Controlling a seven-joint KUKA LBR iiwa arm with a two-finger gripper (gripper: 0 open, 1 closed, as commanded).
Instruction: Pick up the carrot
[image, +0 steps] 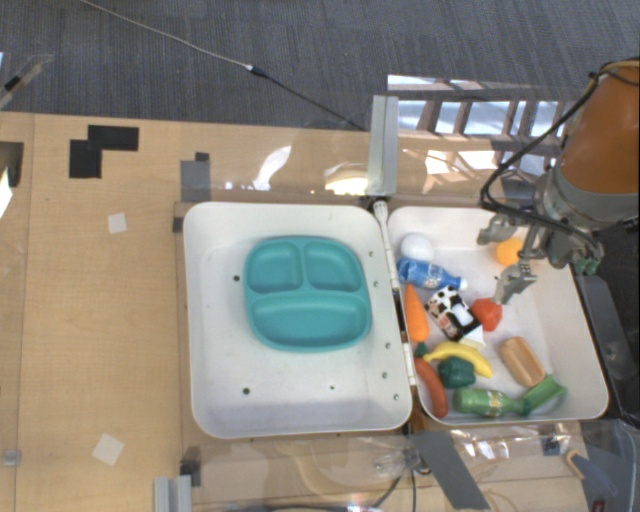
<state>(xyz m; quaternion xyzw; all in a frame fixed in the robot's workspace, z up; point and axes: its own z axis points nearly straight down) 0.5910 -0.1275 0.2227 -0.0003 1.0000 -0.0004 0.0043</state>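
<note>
The gripper (512, 280) hangs in the right bin (590, 380), right of frame centre; I cannot tell how it is set, and nothing shows in it. The carrot (414, 312) lies untouched by that bin's left wall, well apart, so reach, grasp and lift all remain. Counted: 1 carrot, 1 banana (462, 357), 1 white egg (416, 245), 2 bins, 1 teal tray (305, 293) in the left bin (215, 380)
</note>
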